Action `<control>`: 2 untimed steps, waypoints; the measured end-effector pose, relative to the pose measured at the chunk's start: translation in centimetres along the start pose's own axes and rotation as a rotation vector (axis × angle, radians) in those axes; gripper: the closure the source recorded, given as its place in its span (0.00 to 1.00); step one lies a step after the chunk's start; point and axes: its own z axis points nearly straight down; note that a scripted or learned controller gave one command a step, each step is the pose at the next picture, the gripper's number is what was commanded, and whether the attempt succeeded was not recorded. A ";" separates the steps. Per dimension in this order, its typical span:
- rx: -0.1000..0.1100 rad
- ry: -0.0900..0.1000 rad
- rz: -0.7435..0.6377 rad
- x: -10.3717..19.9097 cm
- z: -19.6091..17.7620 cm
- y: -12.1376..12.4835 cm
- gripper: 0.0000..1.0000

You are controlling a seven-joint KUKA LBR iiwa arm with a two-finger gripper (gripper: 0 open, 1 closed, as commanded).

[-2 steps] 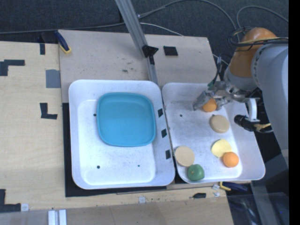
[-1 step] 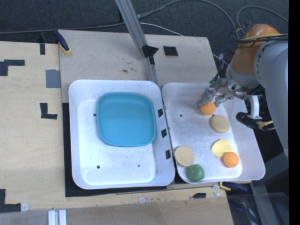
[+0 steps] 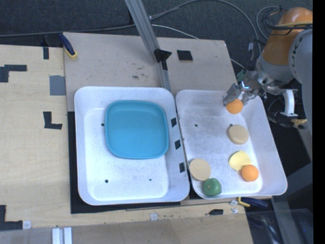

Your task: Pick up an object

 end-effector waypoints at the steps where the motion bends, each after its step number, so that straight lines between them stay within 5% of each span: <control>1: 0.001 0.000 0.000 0.0 -5.3 0.1 1.00; 2: 0.005 0.002 -0.003 4.7 -4.4 -1.3 1.00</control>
